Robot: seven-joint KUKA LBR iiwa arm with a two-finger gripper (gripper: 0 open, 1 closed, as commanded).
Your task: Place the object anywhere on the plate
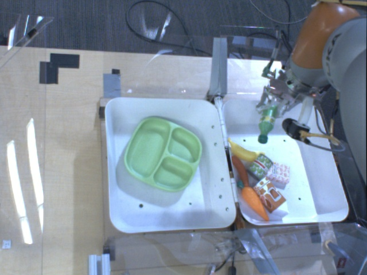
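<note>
— Closest to the lens, what sits in the right bin (321, 202)?

— Down at its near end, a carrot (253, 203) and a small brown carton (271, 196) touching it, then a red-and-white packet (279, 175), a green-labelled box (261, 164) and a banana (243, 151) along the divider.

— And the green bottle (266, 121)?

— Hanging upright, cap downward, above the far part of that bin, pinched at its upper end between the jaws of the gripper (274, 103).

— So the jaws are clenched on it?

— Yes, grasping the bottle.

— The plate (162, 153)?

— Green, three compartments, lying in the left bin (114, 171) on the worktop (51, 153), well apart from the bottle.
</note>
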